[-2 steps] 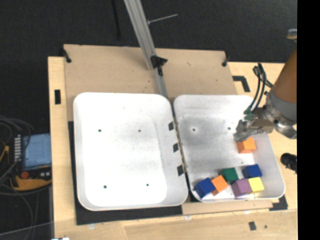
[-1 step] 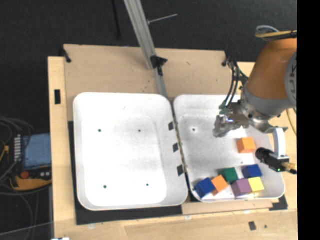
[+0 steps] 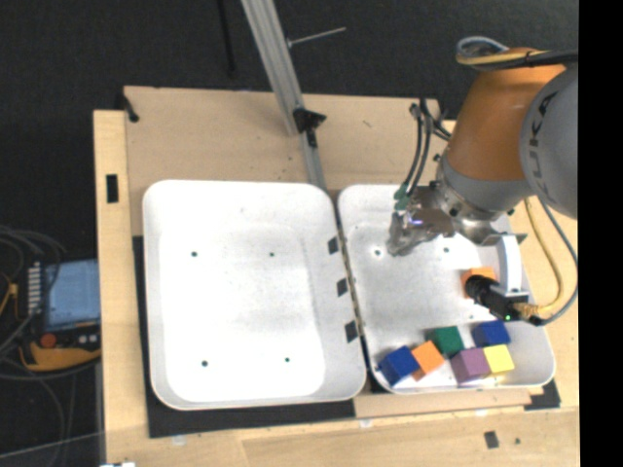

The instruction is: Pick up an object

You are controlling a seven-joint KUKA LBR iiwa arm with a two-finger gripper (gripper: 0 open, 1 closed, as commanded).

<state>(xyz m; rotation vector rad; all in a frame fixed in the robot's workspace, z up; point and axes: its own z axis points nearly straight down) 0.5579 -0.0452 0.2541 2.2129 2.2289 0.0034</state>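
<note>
- Camera view from above: two shallow white bins sit side by side on the desk (image 3: 234, 134), and the grey-and-orange arm (image 3: 501, 134) reaches in from the right over the right bin (image 3: 380, 290).
- The gripper (image 3: 404, 233) hangs over the upper part of the right bin, above bare white floor, with nothing visibly between its fingers.
- Whether they are spread or clenched I cannot tell; they are small and blurred at this slant.
- The things to pick lie clustered along the near edge of the right bin: a blue block (image 3: 398, 363), an orange block (image 3: 427, 357) just beside it, a green block (image 3: 448, 340), a purple block (image 3: 471, 363), a yellow block (image 3: 499, 358) and a second blue block (image 3: 491, 334).
- All sit well apart from the gripper, toward the bin's near right corner.
- The left bin (image 3: 243, 290) holds no blocks.
- Progress, as I judge it: the pick is not yet made. No block is lifted, and the gripper is not over any of them.
- What is left: travel toward the near edge, settle on one block, descend, close on it and raise it. The tight packing may make a clean grip on a single block awkward.
</note>
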